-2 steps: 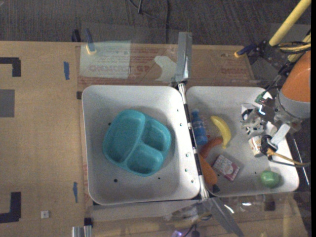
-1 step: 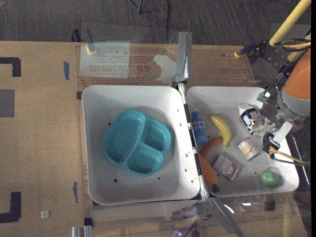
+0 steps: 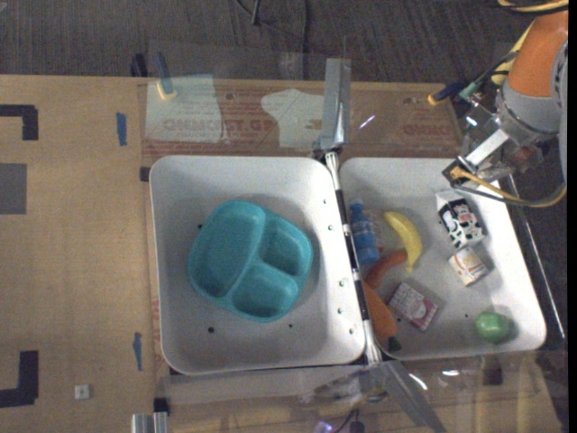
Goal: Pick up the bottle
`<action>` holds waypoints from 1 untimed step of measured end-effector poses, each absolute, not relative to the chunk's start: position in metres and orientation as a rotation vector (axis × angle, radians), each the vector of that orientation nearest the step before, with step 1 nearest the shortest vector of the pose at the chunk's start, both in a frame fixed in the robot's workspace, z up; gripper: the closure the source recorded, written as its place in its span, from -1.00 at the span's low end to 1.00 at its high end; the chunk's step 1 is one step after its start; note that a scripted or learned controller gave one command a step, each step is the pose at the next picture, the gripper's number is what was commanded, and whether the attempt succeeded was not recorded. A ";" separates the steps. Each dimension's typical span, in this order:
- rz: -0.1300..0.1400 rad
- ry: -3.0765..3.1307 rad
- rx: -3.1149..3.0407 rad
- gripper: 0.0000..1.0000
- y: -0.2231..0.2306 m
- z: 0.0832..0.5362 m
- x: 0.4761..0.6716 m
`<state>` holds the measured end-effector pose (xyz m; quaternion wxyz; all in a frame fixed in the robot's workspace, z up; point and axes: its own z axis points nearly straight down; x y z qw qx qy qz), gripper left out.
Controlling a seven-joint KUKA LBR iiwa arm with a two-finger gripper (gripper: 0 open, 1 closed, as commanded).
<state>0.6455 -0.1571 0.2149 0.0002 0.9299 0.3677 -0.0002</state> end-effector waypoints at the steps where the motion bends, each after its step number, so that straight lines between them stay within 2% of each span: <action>1: -0.001 0.513 3.099 1.00 -0.115 0.289 0.644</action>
